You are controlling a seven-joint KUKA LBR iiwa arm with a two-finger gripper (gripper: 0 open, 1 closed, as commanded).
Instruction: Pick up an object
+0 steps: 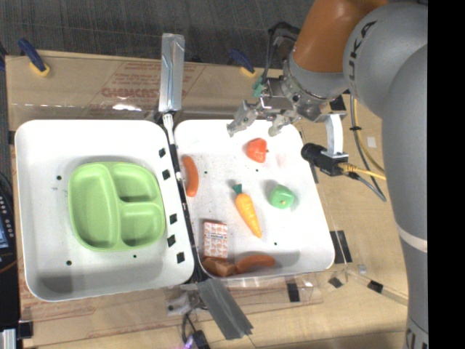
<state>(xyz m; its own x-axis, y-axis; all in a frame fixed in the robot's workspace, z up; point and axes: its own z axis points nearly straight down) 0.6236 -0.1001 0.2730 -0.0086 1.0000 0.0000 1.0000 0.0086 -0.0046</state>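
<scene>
My gripper (257, 126) hangs open over the far edge of the right bin (312, 224), with nothing between its fingers. Just below it lies a red tomato-like toy (256, 150). Further toward the front lie an orange carrot (247, 211) with a green top and a green apple (282, 196). A reddish sausage (190, 174) rests against the bin's left wall. A small patterned box (215, 238) and a brown-red sausage (240, 265) lie at the near edge.
The left bin (43, 195) holds a green divided plate (118, 206). A metal divider (171, 71) stands up between the bins at the back. The grey arm fills the upper right.
</scene>
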